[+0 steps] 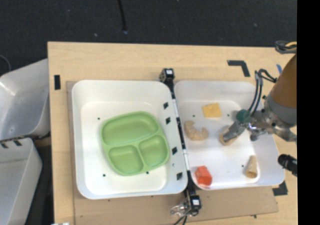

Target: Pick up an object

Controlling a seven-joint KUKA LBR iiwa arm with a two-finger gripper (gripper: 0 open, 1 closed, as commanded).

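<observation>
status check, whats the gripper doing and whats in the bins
Gripper low in right bin, nothing seen held. Nearest: tan curved piece, yellow block. Green tray in left bin.

We saw even, fairly bright overhead light; the white bins (125, 89) were near blown out, and the floor above the bench (110, 61) stayed dark. Shadows were faint. The picture was soft and slightly grainy, small items lacking crisp edges.
</observation>
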